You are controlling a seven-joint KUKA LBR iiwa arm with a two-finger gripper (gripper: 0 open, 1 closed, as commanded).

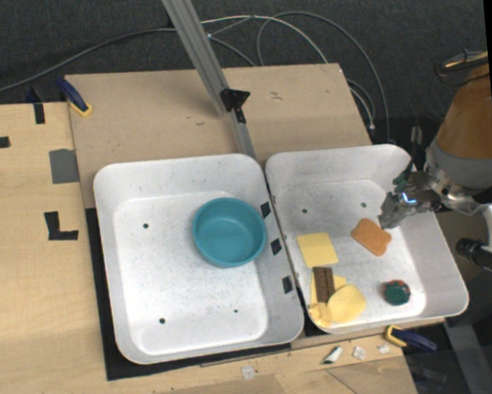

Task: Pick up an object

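Left bin point(130, 246): contains one teal bowl point(228, 231), upright, sitting right of the bin's centre and close to the wall shared with the neighbouring bin. Right bin point(330, 175): holds a flat yellow square point(317, 248) near its left wall; directly below that lies a dark brown bar point(323, 283), and at the bar's lower end a rounded yellow object point(342, 305) rests against the bin's front-left corner, touching the bar. An orange-brown piece point(372, 238) lies further right, about mid-bin, apart from the yellow square. A small dark green and red object point(397, 291) sits near the front-right corner, well apart from the rest. The gripper point(396, 208) is positioned at the right side of this bin, just above and right of the orange-brown piece, its tip close to that piece; nothing is visible between the fingers, and how far they are parted cannot be determined from this angle. The arm point(470, 140) enters from the right edge
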